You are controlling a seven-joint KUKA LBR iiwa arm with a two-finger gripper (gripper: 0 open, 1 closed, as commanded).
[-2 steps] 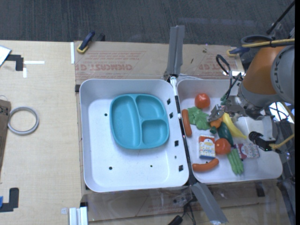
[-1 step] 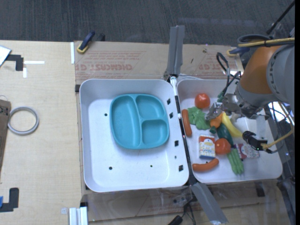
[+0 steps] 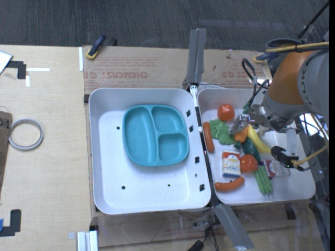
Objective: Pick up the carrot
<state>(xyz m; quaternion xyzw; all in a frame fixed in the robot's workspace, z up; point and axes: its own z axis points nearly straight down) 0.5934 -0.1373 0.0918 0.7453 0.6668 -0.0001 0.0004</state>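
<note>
Red block lettering, upside down from here and seeming to read "CHEMCAT", runs across the cardboard sheet [image 3: 137, 67] along the surface's far edge behind the bins, while the small carton [image 3: 231, 163] in the right bin [image 3: 298, 192] carries a label too blurred to read.
</note>
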